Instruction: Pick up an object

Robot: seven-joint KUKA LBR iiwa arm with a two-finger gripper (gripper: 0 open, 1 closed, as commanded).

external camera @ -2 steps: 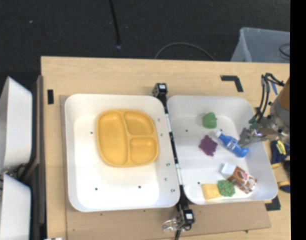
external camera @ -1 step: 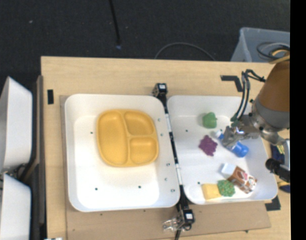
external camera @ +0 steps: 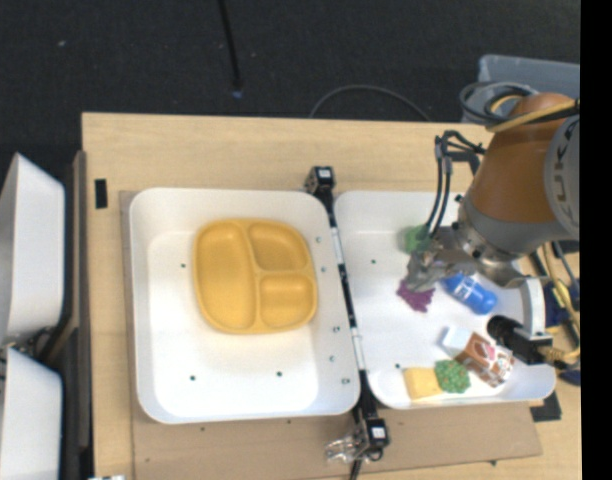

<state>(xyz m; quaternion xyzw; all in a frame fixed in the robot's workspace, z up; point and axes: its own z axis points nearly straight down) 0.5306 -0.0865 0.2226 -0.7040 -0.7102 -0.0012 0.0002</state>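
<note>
1. Gripper (external camera: 427,266), camera view: it hangs low in the right bin (external camera: 376,358), under the grey wrist and orange band. Its tip is just above a purple piece (external camera: 416,295), with a green piece (external camera: 416,237) just on its far side. Whether it is spread or closed I cannot tell, and nothing is plainly seen held in it.

2. Progress, as I judge it: the arm is down among the objects but no lift has happened. The purple piece lies on the bin floor and looks like the likeliest target. Closing on an object and raising it clear are both left to do.

3. Count of bins: two white ones side by side, left bin (external camera: 146,368) and right bin.

4. Left bin: one yellow tray (external camera: 254,273) with three compartments, lying near the middle.

5. Right bin, loose objects, seven that I can tell apart:
   - one purple piece, below the gripper;
   - one green piece, at the far side of the gripper;
   - one blue bottle (external camera: 470,292), just right of the purple piece;
   - one small white block (external camera: 452,338), nearer than the bottle;
   - one red-brown packet (external camera: 488,357), at the near right;
   - one green lump (external camera: 452,375), touching the packet's left side;
   - one yellow block (external camera: 420,382), just left of the lump.

6. Some of the bin's right part is hidden by the arm, so this count may run short.
</note>
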